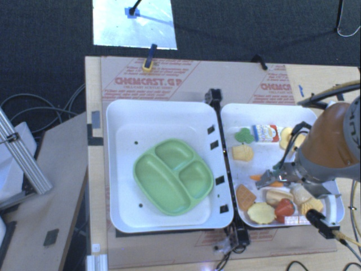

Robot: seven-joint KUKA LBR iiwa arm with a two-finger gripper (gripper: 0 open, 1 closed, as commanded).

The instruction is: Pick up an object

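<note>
A green tray [173, 176] lies in the left bin [121, 123]. The claw [274, 178] hangs over toy food in the right bin [271, 113].

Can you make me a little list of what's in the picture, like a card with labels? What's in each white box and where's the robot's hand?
left bin: one green tray with three sections, nothing on it
right bin: play food, with a green broccoli piece, yellow cheese block, small bottle, red tomato
arm: over the right bin
gripper: low among the food
holding something: cannot tell
</note>
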